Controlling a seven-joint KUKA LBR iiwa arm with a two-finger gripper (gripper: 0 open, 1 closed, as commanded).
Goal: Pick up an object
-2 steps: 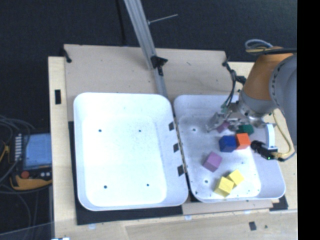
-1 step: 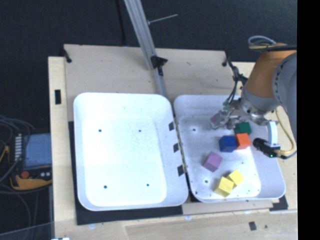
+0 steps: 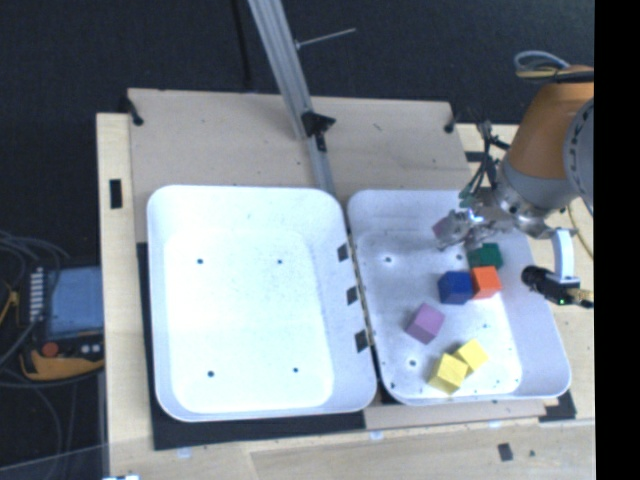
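The right bin (image 3: pixel 400 228) holds several small blocks: a green one (image 3: pixel 487 256), an orange one (image 3: pixel 486 282), a blue one (image 3: pixel 455 287), a purple one (image 3: pixel 425 322) and two yellow ones (image 3: pixel 473 355) (image 3: pixel 449 372). My gripper (image 3: pixel 462 224) hangs over the bin's upper right part, just above and left of the green block. Nothing is seen held in it.
The left bin (image 3: pixel 170 268) lies beside the right one, with a row of dark clips (image 3: pixel 352 293) between them. A slanted metal pole (image 3: pixel 285 63) rises behind the bins. A control pendant (image 3: pixel 65 313) and cables sit off the bench at far left.
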